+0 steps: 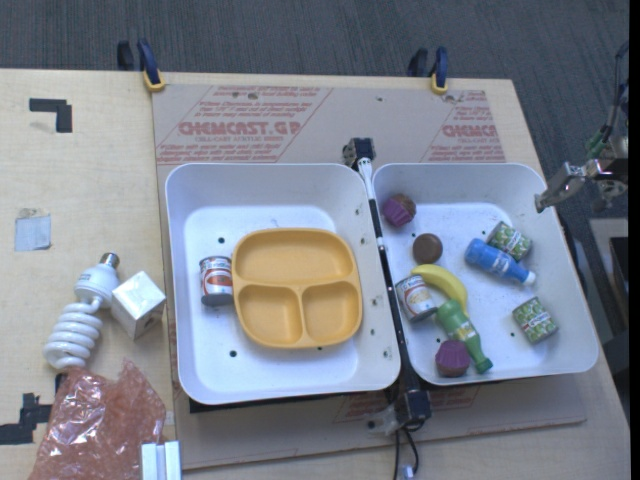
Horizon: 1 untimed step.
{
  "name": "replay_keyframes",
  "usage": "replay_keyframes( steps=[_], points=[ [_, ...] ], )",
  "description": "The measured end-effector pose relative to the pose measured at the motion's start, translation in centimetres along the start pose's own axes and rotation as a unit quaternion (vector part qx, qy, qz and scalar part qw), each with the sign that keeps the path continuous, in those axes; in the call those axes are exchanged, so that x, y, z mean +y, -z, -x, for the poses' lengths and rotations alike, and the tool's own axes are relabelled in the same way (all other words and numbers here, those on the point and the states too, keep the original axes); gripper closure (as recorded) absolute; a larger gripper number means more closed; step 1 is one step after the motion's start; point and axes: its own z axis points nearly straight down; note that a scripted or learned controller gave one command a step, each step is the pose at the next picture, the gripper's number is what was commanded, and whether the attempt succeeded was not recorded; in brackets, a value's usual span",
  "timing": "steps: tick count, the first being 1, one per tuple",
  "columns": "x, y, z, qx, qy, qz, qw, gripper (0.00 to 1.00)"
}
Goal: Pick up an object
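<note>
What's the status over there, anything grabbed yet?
Tool at right bin's far right edge, nothing held. Blue bottle nearest, lying flat, untouched. Green carton touching it.

So the tabletop (80, 188) is a pale wood colour, with a brown Chemcast-printed board (260, 118) lying on it, held at the far edge by two blue-and-yellow clamps (150, 66). Two shallow white bins sit side by side on that board, the left bin (190, 368) touching the right bin (570, 358) along the middle. Off to the left, straight on the wood, there's a white spiral light bulb (78, 320) right beside a small white cube (138, 303), plus a crinkly reddish plastic bag (95, 428) near the front edge and some black tape marks (55, 113).
</note>
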Motion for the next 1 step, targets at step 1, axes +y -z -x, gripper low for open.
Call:
replay_keyframes(
  steps=[1],
  points=[
    [1.61, -14.06, -1.77, 0.000, 0.001, 0.000, 1.0000, 0.00]
  ],
)
